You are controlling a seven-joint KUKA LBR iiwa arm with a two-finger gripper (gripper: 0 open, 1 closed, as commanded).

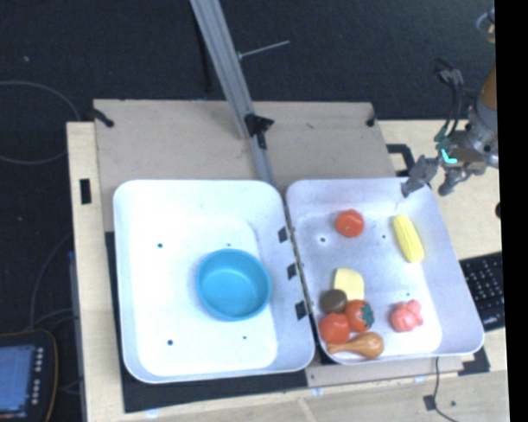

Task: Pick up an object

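Over the right bin's (448, 269) far corner the tool (433, 179) hangs wide and empty, probably lining up. Corn (408, 237) sits closest, so likely that.

Arm (484, 112) cut off at right.

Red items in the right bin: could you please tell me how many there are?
3. A red ball lies near the bin's far middle; a red tomato and a red-orange piece sit in the near cluster. The pink toy isn't counted. More may be hidden there.
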